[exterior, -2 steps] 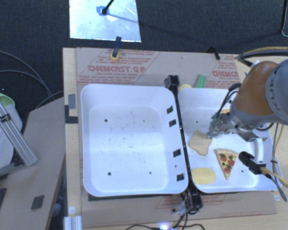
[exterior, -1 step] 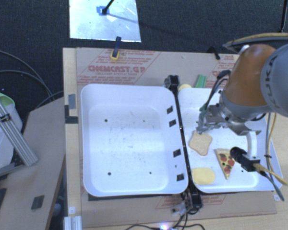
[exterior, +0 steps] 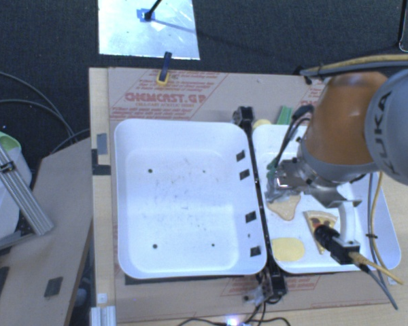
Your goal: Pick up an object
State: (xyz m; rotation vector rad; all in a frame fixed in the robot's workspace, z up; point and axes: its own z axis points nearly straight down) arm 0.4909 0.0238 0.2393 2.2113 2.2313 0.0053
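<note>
My gripper reaches down into the right bin, close to its left wall. Its fingers sit right over a tan flat piece, and the arm's body hides how they stand. A round yellow disc lies near the bin's front. A pizza-slice toy lies to the right of the tan piece, beside a black cable fitting. A small yellow object and a green object peek out at the bin's far edge.
The left bin stands alongside, with a black clipped divider between the two. The orange-banded arm covers most of the right bin. Cables trail off its front right corner.
</note>
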